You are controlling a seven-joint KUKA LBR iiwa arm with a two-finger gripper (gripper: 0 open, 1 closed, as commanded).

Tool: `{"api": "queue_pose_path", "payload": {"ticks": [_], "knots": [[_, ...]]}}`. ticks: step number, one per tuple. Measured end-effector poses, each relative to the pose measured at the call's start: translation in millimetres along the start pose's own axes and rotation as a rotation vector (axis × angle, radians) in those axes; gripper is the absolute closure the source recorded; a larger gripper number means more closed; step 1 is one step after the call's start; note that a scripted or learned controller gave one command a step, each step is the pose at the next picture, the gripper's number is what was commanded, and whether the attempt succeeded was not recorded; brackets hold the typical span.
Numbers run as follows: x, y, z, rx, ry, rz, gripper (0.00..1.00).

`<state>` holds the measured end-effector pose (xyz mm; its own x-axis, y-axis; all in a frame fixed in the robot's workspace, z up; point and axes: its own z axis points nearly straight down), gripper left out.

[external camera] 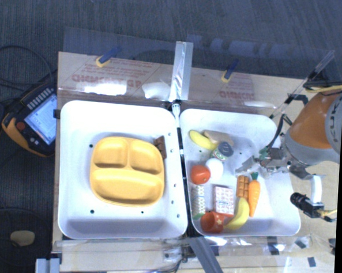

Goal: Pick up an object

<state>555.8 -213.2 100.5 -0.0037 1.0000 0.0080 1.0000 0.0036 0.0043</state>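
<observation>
Dark grey carpet all round, a wooden bench [71, 63] on top of it, and a handheld pendant [36, 122] lay off the bench's left edge. You had two white bins side by side. The left bin [68, 213] carried a yellow sectioned tray [127, 171] with a small brown item [160, 145] touching its upper right corner. The right bin [281, 220] held the clutter: a banana [201, 140] near the top, a white egg-like ball [214, 166] just beside a tomato [200, 174], a pink-and-white packet [223, 198] below them, a red piece [211, 221] at the bottom, a second banana [240, 215] lying against a carrot [253, 197].

Your likeliest target was the carrot, the item closest to the tool. My read: toy plastic, so light, rigid and a bit slick, unlikely to break. Its taper would squirt out of a tip grip, so you would have wanted to close across the thick upper half, jaws square to its length. The banana pressed on its left side left little room for a finger there.

The gripper [263, 162] sat low in the right bin, just above the carrot's top, near it but apart as far as I could see. Nothing was visibly between its fingers. How far they were spread I could not tell; the metalwork was too blurred.
</observation>
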Motion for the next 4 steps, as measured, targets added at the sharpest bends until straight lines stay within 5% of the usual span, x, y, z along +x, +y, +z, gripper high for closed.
{"api": "queue_pose_path", "payload": {"ticks": [1,2,3,4], "knots": [[16.1,-40.2,9.6,-0.012,-0.016,-0.089,0.00],[17.3,-37.3,-2.7,-0.018,-0.014,-0.090,1.00],[48.2,29.5,-158.4,0.005,-0.010,-0.184,1.00],[22.0,66.4,-140.9,0.007,-0.012,0.138,1.00]]}}
